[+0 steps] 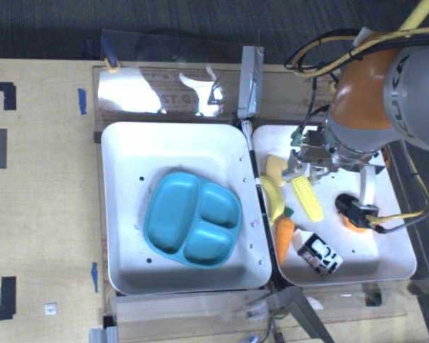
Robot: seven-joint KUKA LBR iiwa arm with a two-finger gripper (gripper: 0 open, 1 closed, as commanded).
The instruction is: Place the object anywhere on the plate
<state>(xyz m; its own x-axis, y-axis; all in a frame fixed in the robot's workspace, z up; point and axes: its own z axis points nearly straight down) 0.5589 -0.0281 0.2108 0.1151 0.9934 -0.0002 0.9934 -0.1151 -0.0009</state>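
Plate in left bin; corn, banana, carrot in right bin.

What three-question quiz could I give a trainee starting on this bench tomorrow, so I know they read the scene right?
1. True or false: the blue plate lies in the left bin.
2. Which toy lies nearest the gripper: A carrot, B corn cob, C black-and-white box?
3. How many compartments does the plate have?

Key:
1. True.
2. B; the corn cob lies just below it in the right bin, beside the banana.
3. Three.
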